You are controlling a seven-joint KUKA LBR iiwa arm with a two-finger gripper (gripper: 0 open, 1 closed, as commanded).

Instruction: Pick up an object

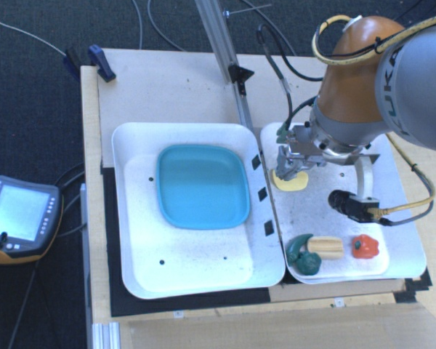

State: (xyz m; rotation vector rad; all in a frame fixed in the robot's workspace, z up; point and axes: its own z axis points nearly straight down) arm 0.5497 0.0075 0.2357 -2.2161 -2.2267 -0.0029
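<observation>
My gripper (290,167) is low in the right bin (400,195), near its back left corner. It stands directly over a flat pale yellow object (292,183), whose front part shows just below it. Along the front of the same bin lie a dark green object (303,254), a tan block (325,247) touching it, and a red object (365,246) a little to the right. The orange and grey arm hides the back of the right bin.
The left bin (131,195) holds a blue square plate (202,185). A black cable connector with a yellow hose (352,204) hangs from the arm over the middle of the right bin. A metal post (221,42) rises behind the bins. A pendant (18,217) lies at the far left.
</observation>
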